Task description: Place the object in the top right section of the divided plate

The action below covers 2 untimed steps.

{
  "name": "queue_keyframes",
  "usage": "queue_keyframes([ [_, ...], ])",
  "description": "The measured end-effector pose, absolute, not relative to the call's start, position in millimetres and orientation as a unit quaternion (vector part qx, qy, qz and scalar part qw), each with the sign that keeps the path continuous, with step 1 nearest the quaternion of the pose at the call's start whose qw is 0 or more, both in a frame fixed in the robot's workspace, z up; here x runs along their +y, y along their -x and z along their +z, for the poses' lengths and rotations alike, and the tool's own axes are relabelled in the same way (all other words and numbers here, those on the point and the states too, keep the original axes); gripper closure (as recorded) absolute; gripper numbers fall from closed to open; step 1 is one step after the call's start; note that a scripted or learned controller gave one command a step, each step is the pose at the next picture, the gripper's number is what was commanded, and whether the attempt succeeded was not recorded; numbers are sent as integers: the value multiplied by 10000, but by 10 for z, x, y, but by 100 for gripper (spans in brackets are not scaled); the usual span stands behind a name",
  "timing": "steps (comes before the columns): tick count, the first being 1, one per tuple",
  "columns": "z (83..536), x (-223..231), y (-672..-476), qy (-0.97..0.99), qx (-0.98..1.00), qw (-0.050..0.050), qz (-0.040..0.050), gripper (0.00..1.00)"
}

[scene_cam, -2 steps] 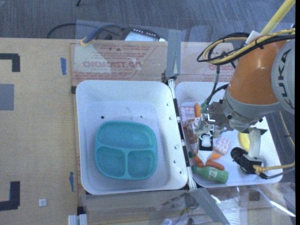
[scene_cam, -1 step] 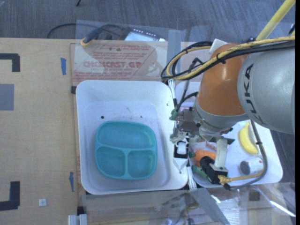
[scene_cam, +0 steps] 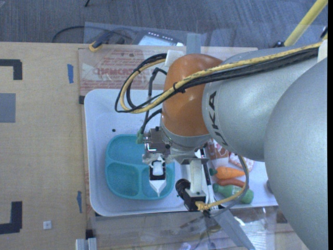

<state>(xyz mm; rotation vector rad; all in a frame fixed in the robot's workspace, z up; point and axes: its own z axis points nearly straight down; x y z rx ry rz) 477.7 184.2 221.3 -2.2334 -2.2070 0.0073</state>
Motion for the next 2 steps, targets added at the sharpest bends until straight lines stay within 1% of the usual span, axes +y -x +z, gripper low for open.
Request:
queue_keyframes([
  [1,2215,1842,-4778,7113,-7028,8,22,0],
  [2,2295,1843,-4774,7112,-7030,15,43,100],
])
